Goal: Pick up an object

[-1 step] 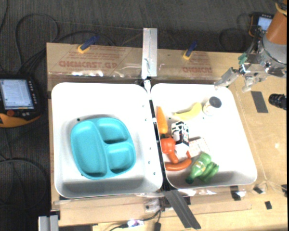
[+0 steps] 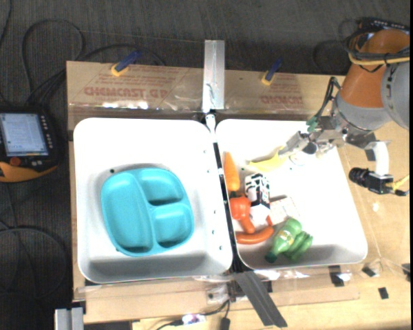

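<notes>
Lift step, I judge. My gripper [image 2: 294,149] sits over the right bin's [image 2: 344,205] far side, fingers clenched on a yellow banana [image 2: 268,161] that trails left from them. Next move calls for a clean rise, clear of the orange carrot [image 2: 229,172] nearby.

We see a dark grey carpet [image 2: 158,12] around the bench [image 2: 385,212], with black cables [image 2: 27,40] looping across it at ten o'clock. A pendant [image 2: 19,137] with a lit screen lies on the carpet at nine o'clock. Light falls evenly, with soft shadows.
</notes>
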Available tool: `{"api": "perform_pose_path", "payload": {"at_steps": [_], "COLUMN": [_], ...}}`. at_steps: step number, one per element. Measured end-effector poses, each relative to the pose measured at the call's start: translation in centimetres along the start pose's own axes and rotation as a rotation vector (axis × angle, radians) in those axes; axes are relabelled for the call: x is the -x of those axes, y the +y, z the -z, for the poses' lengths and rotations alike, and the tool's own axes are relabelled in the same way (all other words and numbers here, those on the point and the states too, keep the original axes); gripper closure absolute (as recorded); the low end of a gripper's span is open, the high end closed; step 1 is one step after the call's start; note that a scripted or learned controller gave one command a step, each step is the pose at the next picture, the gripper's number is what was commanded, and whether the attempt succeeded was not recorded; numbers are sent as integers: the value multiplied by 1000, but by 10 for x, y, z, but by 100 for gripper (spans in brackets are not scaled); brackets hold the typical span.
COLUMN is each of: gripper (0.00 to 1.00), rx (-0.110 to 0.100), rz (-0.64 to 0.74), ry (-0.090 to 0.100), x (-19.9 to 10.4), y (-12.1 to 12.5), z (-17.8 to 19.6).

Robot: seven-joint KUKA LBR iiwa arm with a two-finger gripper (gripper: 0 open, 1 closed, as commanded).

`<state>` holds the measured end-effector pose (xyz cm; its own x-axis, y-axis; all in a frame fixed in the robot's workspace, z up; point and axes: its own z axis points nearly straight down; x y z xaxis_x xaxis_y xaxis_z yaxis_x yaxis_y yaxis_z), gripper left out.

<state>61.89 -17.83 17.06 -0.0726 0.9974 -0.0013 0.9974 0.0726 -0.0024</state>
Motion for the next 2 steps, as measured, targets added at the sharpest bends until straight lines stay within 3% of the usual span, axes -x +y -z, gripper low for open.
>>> {"api": "perform_pose_path", "payload": {"at_steps": [1, 2], "gripper": [0, 0], "rx": [1, 40], "rz": [-175, -91], "ry": [1, -16], "x": [8, 1], "y": [1, 29], "z": [22, -36]}}
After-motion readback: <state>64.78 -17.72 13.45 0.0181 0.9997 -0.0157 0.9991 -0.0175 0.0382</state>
